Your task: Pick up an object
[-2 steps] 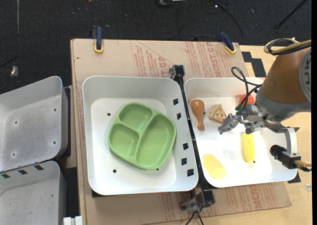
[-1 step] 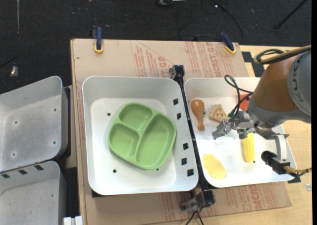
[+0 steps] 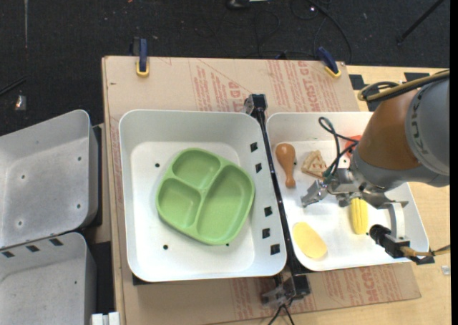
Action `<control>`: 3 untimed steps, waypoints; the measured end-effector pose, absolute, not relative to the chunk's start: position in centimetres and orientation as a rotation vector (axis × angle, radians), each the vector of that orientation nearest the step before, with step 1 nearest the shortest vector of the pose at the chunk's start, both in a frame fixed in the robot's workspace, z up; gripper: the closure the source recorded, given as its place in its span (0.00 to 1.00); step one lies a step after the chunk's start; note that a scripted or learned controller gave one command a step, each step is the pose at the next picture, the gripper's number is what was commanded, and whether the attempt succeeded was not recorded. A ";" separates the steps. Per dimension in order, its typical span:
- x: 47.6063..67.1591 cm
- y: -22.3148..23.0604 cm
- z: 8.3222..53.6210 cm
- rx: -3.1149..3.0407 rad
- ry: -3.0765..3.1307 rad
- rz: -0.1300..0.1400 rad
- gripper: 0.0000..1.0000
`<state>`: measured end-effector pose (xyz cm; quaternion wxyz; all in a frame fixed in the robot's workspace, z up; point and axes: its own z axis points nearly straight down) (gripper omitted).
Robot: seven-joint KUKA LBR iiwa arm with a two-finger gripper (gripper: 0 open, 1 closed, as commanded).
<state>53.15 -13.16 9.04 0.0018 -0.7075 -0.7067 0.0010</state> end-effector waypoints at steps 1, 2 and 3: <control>53.2 -13.2 10.2 -2.224 -2.218 0.000 1.00; 54.1 -13.0 14.8 -2.222 -2.227 -0.004 1.00; 54.4 -12.4 21.0 -2.222 -2.229 -0.006 1.00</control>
